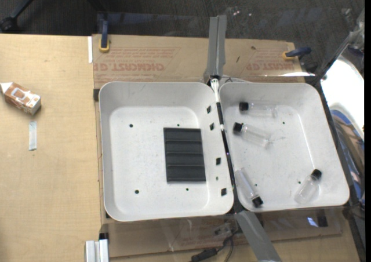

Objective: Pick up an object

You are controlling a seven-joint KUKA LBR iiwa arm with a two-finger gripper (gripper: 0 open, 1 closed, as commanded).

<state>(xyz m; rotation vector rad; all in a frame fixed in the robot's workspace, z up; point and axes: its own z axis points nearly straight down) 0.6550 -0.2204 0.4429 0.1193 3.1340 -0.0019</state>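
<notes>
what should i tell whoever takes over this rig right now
End effector: no grasp is visible on any object, and its state can't be told.
Left bin: a black ribbed block lies flat near the middle.
Right bin: four clear vials with black caps lie on their sides, one near the back, one left of centre, one along the front-left wall, one in the front-right corner.
Off to the left, a small box sits on the bench.
Done: nothing lifted.
Left: pick up one object. The block looks easiest, since it lies well apart from the walls.
</notes>
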